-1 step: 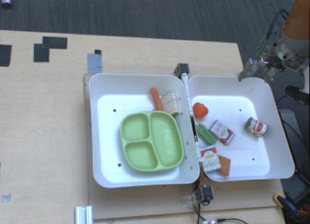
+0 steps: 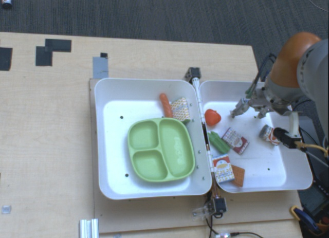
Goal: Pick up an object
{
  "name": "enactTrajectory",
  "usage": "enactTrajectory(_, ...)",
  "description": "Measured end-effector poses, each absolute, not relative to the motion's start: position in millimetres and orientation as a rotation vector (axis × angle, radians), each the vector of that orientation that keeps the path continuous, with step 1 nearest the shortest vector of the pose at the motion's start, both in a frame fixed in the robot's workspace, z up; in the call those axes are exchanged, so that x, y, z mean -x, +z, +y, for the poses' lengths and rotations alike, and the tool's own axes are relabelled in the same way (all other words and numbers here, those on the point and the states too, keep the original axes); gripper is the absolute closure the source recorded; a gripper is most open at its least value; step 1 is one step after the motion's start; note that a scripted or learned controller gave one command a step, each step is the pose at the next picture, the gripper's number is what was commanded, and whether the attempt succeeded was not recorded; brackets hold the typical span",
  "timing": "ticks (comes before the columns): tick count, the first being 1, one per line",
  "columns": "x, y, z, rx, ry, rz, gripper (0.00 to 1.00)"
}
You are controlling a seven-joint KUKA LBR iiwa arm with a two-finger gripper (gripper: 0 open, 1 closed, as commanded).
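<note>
Even, bright overhead light fell softly, the white bins (image 2: 110,144) glared mildly, shadows stayed faint, and focus was slightly soft.

Right bin (image 2: 293,172): floor right of the red packet (image 2: 235,141) is bare, open approach. Left of the packet it's crowded: green piece (image 2: 218,143), tomato (image 2: 212,116), cartons (image 2: 227,171) against the divider wall.
</note>
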State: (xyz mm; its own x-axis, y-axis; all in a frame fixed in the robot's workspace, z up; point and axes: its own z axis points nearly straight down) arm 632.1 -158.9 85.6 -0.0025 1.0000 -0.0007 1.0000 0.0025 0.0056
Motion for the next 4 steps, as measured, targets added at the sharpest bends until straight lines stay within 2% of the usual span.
enactTrajectory(1, -576.6, 92, -111, -2.217, 0.003, 2.224, 0.0)
enactTrajectory(2, -565.6, 87, -84, -2.213, 0.007, 2.219, 0.0)
enactTrajectory(3, -567.6, 98, -84, -2.209, 0.014, 2.217, 1.0)
enactTrajectory(4, -567.4, 98, -84, -2.21, 0.014, 2.218, 0.0)
